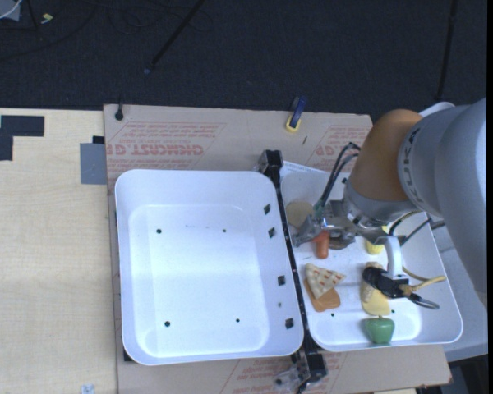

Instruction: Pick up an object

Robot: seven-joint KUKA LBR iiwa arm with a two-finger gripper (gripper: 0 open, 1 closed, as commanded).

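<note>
The gripper (pixel 323 235) sits low in the right bin (pixel 438 314), directly over a small orange-red piece (pixel 321 244); whether it is clenched or released cannot be told. A tan wedge (pixel 322 278) lies just beside that piece. A green fruit (pixel 380 329) sits farther off.

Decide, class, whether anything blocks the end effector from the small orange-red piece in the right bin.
Nothing visible does. The end effector hangs right at the orange-red piece in the right bin. The waffle wedge lies apart from it toward the near edge, and the beige disc sits off toward the other bin.
</note>
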